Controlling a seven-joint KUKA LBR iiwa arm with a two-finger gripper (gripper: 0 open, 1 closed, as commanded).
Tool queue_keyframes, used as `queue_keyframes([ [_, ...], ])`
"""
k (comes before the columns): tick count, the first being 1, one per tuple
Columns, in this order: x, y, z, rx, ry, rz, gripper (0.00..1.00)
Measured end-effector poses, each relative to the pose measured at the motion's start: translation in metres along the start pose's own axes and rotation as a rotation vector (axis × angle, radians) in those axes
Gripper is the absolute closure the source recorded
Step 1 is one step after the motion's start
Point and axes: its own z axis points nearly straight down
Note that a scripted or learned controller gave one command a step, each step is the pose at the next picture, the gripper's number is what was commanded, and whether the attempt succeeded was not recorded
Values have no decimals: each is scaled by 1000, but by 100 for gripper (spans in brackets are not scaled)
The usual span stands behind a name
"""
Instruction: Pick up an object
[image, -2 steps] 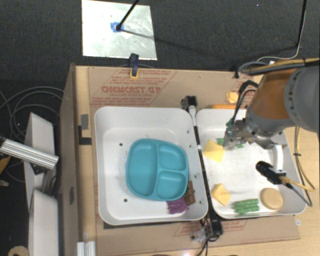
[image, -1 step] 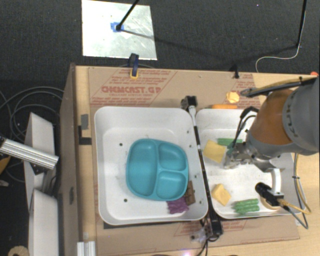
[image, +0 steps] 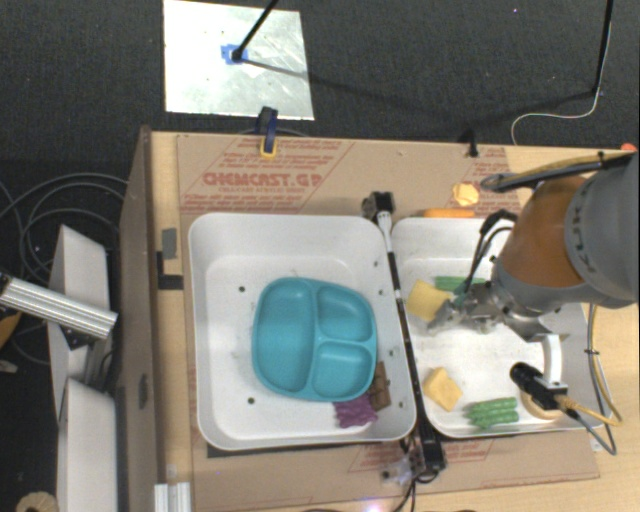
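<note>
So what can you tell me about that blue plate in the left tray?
The blue plate is a rounded-square, teal, plastic-looking dish with three compartments, one long on its left and two smaller on its right. It lies flat, face up, in the middle of the left bin. A purple object and a brown one sit at its lower right edge.

Robotics lab, cardboard-topped bench (image: 300, 170), loose cables (image: 45, 210), white bins (image: 215, 250)
</note>
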Motion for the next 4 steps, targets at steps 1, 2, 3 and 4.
queue_keyframes([
  [1, -41, 46, -64, -10, -5, 1, 0],
  [2, 5, 65, -51, -2, 0, -7, 0],
  [3, 14, 52, -31, 1, 0, -4, 0],
  [4, 16, 60, 1, -3, -1, -5, 0],
])
